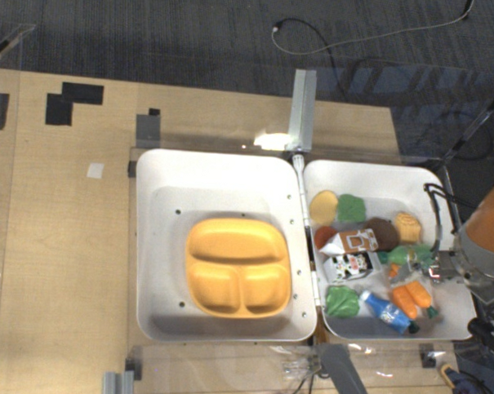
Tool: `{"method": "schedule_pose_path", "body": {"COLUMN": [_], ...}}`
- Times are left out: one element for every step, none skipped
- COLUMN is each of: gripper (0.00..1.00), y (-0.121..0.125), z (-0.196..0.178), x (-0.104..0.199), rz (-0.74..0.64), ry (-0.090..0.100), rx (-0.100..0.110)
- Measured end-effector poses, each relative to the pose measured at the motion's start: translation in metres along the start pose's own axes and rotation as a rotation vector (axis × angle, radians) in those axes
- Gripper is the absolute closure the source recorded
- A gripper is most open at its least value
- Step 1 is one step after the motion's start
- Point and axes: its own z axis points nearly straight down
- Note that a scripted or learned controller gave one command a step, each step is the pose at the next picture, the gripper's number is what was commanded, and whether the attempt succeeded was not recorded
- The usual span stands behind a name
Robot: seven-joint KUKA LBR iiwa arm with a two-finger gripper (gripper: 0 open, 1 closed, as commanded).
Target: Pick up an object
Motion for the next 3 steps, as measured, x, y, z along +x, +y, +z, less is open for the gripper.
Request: {"method": "schedule_pose_path", "body": {"gripper": [1.00, 1.00, 1.00], "y": [0.005, 0.084, 0.129], "z": [-0.015, 0.014, -0.130], "x": [-0.001, -0.004, 0.017], "rz": [-0.002, 0.252, 0.280], "ry": [-0.005, -0.002, -0.001], "rx": [-0.013, -0.008, -0.004]}}
